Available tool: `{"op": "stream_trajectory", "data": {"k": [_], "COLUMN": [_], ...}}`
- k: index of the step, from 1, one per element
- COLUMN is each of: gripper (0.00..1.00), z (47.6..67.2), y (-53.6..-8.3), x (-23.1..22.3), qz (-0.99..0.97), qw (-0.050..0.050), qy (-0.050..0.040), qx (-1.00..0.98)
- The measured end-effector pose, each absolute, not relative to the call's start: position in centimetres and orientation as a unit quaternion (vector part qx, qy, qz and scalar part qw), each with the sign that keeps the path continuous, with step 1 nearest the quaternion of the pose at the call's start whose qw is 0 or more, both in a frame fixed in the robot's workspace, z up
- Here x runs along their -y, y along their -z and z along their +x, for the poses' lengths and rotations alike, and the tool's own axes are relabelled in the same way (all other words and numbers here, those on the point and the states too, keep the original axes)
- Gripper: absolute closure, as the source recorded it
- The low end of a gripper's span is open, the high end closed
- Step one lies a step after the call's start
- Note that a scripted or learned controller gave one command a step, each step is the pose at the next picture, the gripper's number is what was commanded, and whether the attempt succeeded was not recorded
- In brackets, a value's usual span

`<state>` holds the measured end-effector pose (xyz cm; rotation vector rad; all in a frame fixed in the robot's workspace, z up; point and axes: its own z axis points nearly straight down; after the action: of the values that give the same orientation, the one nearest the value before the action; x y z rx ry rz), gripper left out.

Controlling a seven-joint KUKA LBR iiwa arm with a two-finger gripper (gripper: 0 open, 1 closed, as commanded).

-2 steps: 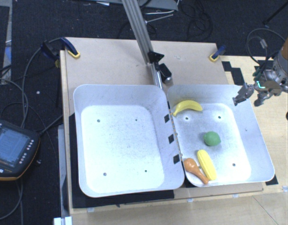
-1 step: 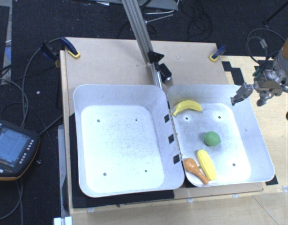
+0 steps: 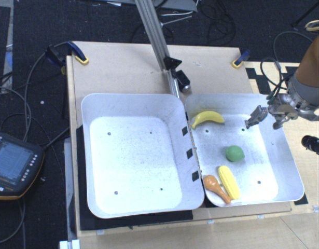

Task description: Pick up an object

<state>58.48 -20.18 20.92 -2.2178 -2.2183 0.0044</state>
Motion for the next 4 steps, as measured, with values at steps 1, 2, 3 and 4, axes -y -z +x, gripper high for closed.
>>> {"op": "stream_trajectory", "data": {"k": [1, 2, 3, 4], "gripper": [0.0, 0.0, 1.0, 1.0], "z": [57.8, 57.7, 57.9, 57.4], "y": [-14.8, -9.5, -10.8, -15.5], "x": [19.9, 19.8, 19.9, 19.2], "qz": [-0.707, -0.707, -0.707, -0.707], "qw": [0.002, 0.002, 0.0, -0.002], "qy": [-0.0014, -0.0011, 0.0, 0.001], "qx": [0.707, 0.707, 0.707, 0.707]}}
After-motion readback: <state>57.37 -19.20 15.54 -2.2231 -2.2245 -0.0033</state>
